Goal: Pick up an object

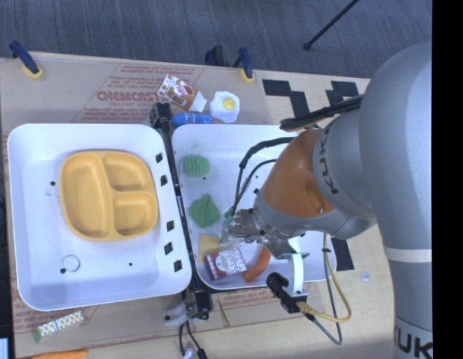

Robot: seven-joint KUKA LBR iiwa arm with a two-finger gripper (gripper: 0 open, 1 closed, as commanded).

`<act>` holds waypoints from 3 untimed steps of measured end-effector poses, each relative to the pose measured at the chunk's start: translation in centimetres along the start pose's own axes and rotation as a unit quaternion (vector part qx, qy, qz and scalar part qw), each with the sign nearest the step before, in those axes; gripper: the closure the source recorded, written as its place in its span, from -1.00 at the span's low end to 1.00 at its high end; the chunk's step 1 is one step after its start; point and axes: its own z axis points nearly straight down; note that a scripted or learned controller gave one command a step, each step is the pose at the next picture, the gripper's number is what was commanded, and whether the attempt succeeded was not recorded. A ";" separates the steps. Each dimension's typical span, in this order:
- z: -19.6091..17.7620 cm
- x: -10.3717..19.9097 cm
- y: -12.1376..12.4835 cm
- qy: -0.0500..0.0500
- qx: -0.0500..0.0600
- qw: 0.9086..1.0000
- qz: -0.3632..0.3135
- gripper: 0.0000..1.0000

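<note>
1. Grey arm housing with the orange band (pixel 298 182) sits nearest the lens and covers much of the right bin (pixel 216 137).
2. Gripper (pixel 242 234) hangs low over the near part of the right bin, above a cluster of small items. Its opening state cannot be determined: the wrist body hides the tips, and no item is visibly held.
3. Candidate objects lie directly beneath and beside the gripper: a red-and-white packet (pixel 227 262), an orange carrot-like piece (pixel 257 266) and a yellow wedge (pixel 209 243), all close together, possibly touching.
4. Two green toy vegetables, a leaf-shaped one (pixel 204 211) and a round one (pixel 195 165), lie farther up the same bin, apart from each other.
5. Handling estimate: all items look like light toy food. The packet is probably thin, flexible and slippery; grip it across its short edges. The carrot piece appears rigid; grip it across its mid-length.
6. Left bin (pixel 22 200) holds a yellow divided tray (pixel 108 193).
</note>
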 end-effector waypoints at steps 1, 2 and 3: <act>0.0 0.0 0.0 0.000 0.000 1.000 0.000 -1.00; 0.9 -4.9 3.7 -0.002 -0.002 0.976 -0.218 -1.00; 0.9 -9.7 0.8 -0.001 -0.001 0.944 -0.329 -1.00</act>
